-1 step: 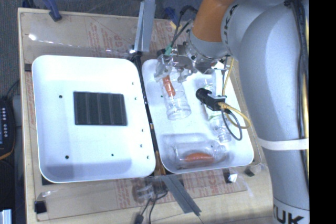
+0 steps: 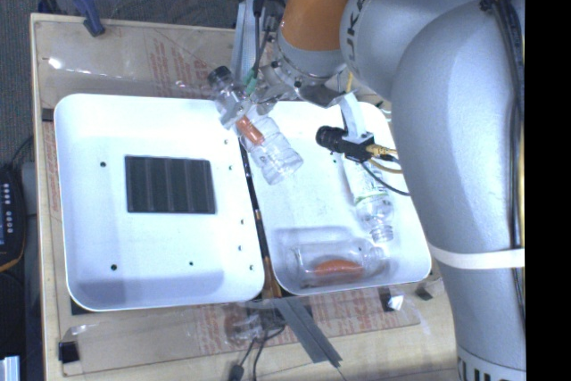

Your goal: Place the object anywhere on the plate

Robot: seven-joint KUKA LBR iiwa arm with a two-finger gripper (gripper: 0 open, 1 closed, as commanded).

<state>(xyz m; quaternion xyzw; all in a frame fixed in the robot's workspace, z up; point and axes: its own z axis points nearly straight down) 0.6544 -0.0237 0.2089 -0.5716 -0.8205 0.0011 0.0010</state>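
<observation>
Looking down, I see the gripper (image 2: pixel 243 101) at the right bin's (image 2: pixel 312 192) far left corner; jaws clenched on a clear plastic bottle (image 2: pixel 268 147) that hangs tilted over that bin's left edge. The dark plate (image 2: pixel 169 185) lies mid left bin (image 2: pixel 89 236). More clear bottles (image 2: pixel 335 261) lie along the right bin's near edge.
</observation>
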